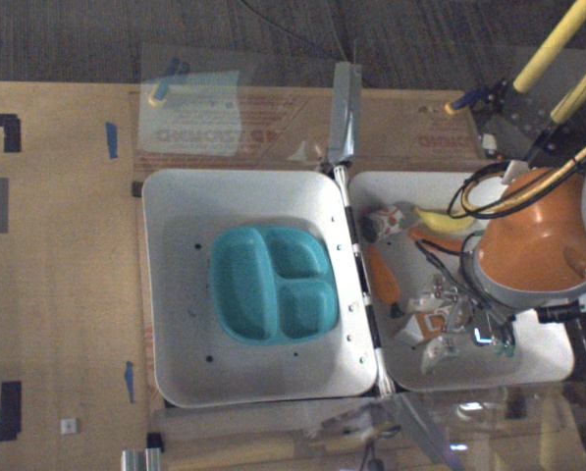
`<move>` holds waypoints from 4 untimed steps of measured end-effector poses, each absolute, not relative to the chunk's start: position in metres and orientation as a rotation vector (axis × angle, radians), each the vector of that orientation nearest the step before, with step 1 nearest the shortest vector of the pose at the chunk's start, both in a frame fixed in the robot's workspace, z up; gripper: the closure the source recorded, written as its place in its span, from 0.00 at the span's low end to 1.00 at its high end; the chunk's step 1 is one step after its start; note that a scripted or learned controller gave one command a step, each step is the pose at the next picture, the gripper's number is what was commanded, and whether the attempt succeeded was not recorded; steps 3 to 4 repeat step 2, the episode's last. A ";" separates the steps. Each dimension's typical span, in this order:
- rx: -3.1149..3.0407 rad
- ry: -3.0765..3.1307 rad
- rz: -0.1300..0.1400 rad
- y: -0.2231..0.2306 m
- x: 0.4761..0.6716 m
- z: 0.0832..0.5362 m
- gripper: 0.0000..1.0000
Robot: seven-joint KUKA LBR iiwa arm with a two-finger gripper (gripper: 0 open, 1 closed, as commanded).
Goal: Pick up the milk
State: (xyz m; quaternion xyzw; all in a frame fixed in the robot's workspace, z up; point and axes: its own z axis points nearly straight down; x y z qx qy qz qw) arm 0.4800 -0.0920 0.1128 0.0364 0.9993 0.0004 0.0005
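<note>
Wooden desk (57, 292) beneath two shallow white bins: your end effector (454, 317) hangs low in the right bin (548, 356), its state impossible to tell. You'll find the small white milk carton (430, 332) directly under it, near the bin's front-left corner.

A single camera is looking down on the bench (57, 263) from above, tilting slightly so the floor is showing along the top edge. It is sitting far enough back to be taking in both white bins: the left bin (175, 204) whole near the centre, the right bin (548, 361) running toward the frame's right side, where the arm (533, 238) is entering.
</note>
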 end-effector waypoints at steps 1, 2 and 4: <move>0.116 3.133 0.001 -0.092 0.481 0.123 1.00; 0.021 3.136 0.001 -0.068 0.481 0.185 1.00; 0.021 3.136 0.001 -0.068 0.481 0.185 1.00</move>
